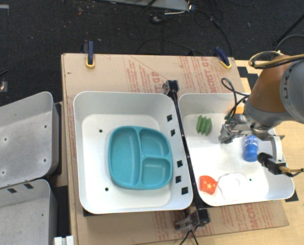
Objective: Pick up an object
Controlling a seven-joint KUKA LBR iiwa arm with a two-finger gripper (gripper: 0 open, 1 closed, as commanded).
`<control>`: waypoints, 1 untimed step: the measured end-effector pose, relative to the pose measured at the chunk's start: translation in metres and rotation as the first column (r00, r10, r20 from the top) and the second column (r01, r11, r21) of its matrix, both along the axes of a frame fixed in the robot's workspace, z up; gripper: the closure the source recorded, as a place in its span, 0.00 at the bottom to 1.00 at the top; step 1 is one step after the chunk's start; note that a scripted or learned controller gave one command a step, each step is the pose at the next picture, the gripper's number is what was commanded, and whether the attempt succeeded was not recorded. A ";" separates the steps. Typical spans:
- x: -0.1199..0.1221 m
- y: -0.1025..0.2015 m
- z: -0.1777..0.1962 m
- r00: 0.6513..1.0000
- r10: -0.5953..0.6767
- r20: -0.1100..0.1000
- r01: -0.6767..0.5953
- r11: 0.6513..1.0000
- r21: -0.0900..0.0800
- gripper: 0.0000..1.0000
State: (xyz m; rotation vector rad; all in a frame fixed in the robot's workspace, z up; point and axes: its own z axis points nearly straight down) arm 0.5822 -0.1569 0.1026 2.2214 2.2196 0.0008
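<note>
The arm (pixel 282 93) reaches in from the right and hangs over the right bin (pixel 279 190), its gripper (pixel 227 135) low over the bin's upper middle. Whether the gripper's jaws are spread or pressed together cannot be told; nothing shows between them.

Four things lie in the right bin. The green piece (pixel 204 124) sits near the upper left, just beside the gripper on its left and apart from the left wall. The blue item (pixel 251 148) stands just right of the gripper, below the wrist, with the right wall close behind it. The red piece (pixel 208 184) lies near the lower left corner, close to the front edge. The white piece (pixel 232 184) rests just right of it, also near the front edge and hard to tell from the bin floor. Bare floor lies open in the middle of this bin, between the green piece and the red piece.

The left bin (pixel 85 152) holds a teal tray (pixel 140 157) in its middle, with bare floor all round it to the walls.
</note>
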 end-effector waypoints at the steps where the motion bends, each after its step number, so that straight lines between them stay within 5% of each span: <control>1: 0.007 -0.009 0.053 1.000 0.001 0.004 -0.001 1.000 -0.001 1.00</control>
